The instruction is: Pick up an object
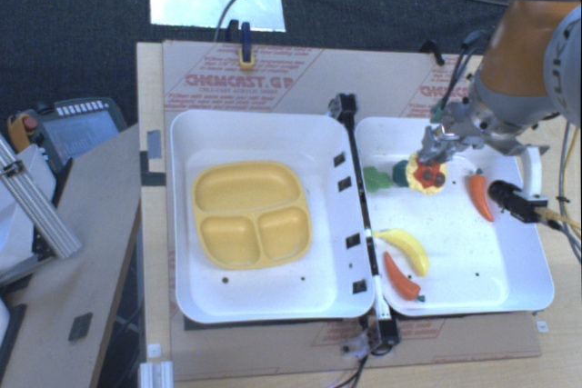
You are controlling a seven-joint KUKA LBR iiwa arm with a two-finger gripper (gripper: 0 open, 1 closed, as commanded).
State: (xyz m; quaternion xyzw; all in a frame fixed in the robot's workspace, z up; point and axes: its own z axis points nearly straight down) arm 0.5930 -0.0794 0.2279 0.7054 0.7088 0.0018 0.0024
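1. a bench seen from above holds two shallow white bins side by side: a left bin (182,223) and a right bin (527,286).
2. the left bin holds a yellow divided plate (250,213).
3. the right bin holds small toy foods: a yellow and red toy (427,177) toward the back, a green toy (377,178) just to its left, an orange carrot (480,195) to its right, and a banana (406,248) touching a red pepper (400,275) near the front.
4. the grey and orange arm reaches in from the right; its claw (435,152) hangs just above the yellow and red toy.
5. whether the claw is spread or pressed together cannot be told from this angle.
6. the likely step is lowering onto that toy.
7. to do it well, centre the claw over the toy, clear of the green toy, and descend straight before squeezing.
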